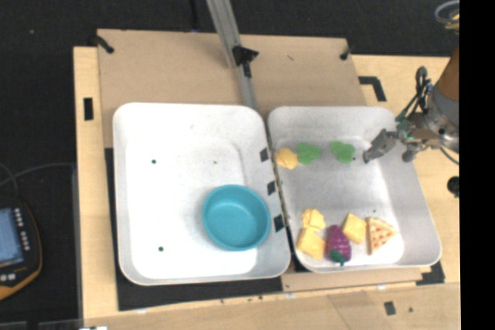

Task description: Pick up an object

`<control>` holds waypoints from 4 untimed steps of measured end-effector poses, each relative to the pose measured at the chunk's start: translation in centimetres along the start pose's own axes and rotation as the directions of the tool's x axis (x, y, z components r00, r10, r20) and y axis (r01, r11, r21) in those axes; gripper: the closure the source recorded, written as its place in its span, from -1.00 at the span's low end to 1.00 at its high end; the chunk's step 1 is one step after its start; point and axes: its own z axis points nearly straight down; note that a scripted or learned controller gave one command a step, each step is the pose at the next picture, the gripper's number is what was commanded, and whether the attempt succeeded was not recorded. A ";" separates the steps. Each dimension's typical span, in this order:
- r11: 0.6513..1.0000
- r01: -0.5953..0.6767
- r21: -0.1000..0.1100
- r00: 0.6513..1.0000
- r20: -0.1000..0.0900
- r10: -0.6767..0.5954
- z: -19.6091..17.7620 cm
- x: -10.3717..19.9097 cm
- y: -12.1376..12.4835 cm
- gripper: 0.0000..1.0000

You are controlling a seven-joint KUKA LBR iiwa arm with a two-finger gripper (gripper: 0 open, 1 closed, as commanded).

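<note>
So we're basically at the start here, nothing has been picked up yet as far as we can see. The end effector (390, 144) sits over the upper right part of the right bin (402, 201), and its two dark fingers look spread apart with nothing between them, though it's small and a bit blurry at this angle, so take that with a grain of salt.

Closest candidate is the green piece (342, 151) just to its left, with a second green piece (308, 154) and a yellow lump (287, 158) further left again. Below the end effector, at the bin's near edge, sit the pizza slice toy (379, 233), some yellow blocks (312, 233) and a purple grape bunch (338, 243). The blue bowl (236, 216) is way off to the left in the other bin (155, 166).

What's left in our view: descend, close on something, lift.
</note>
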 end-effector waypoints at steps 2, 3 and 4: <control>1.000 -0.003 0.004 1.000 0.001 0.003 4.2 -0.2 -0.1 -1.00; 1.000 0.000 0.005 1.000 -0.001 0.000 9.6 0.6 0.4 -1.00; 1.000 -0.002 0.003 1.000 0.001 0.002 11.2 0.5 0.4 -1.00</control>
